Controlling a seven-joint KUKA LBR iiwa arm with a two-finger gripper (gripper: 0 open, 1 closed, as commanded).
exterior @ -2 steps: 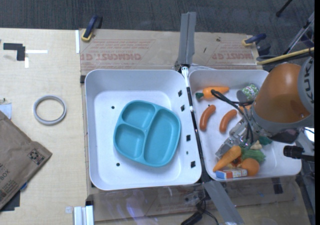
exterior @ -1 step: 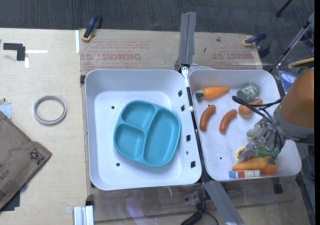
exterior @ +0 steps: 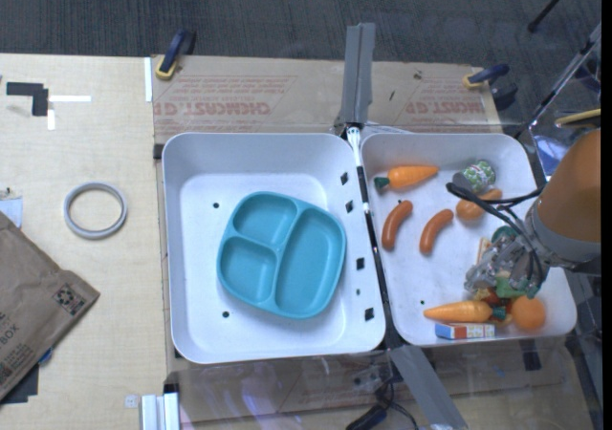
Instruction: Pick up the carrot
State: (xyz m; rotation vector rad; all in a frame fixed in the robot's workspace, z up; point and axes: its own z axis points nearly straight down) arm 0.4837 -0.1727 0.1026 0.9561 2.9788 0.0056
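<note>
A wooden bench (exterior: 76,132) is holding two white bins. The gripper (exterior: 499,270) is hanging low in the right bin (exterior: 421,146), and I cannot tell how it is set. One carrot (exterior: 459,311) is lying just at its seven o'clock. Another carrot (exterior: 409,176) is lying far off at eleven o'clock.

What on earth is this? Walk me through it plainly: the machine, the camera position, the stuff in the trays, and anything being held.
One camera looks down at a slant on two white bins. The left bin holds a blue divided plate. The right bin holds toy food: two carrots, one near the top and one near the bottom, two sausages, an orange and a small box. The grey and orange robot arm reaches in from the right; its pincer hangs above the lower carrot. Whether it grips anything is unclear.
</note>
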